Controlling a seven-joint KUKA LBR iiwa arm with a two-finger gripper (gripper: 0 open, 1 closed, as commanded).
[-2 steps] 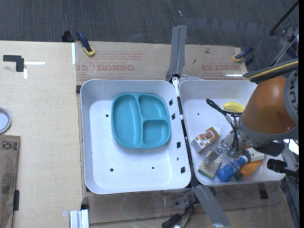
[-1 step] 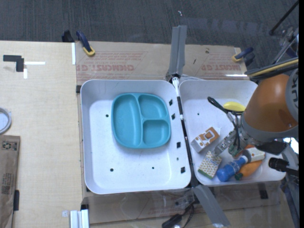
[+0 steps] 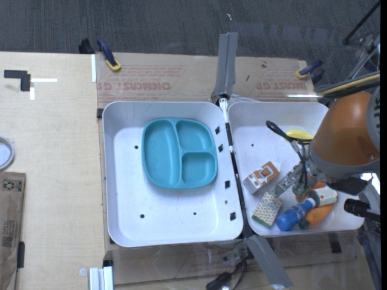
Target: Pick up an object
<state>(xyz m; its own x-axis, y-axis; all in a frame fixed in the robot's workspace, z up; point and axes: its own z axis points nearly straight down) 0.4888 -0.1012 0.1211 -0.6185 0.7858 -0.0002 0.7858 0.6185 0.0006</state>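
Note:
The right bin point(image 3: 254, 116) holds several small objects. A white and orange carton point(image 3: 261, 177) lies near its middle, and a speckled green packet point(image 3: 266, 209) sits just in front of it. At the front of the bin a blue bottle point(image 3: 292, 217) lies beside an orange item point(image 3: 318, 214) and a white item point(image 3: 327, 195). A yellow object point(image 3: 298, 135) with a black handle point(image 3: 277, 128) rests toward the back. My gripper point(image 3: 294, 183) hangs low in this bin, just right of the carton and above the blue bottle. The arm's orange band point(image 3: 347, 132) hides part of the bin's right side.
The left bin point(image 3: 121, 162) holds a teal divided plate point(image 3: 179, 153). A grey divider post point(image 3: 227, 62) rises behind the seam between the bins. Clamps point(image 3: 109, 56) hold the cardboard at the back. A tape roll point(image 3: 5, 154) lies at the bench's far left.

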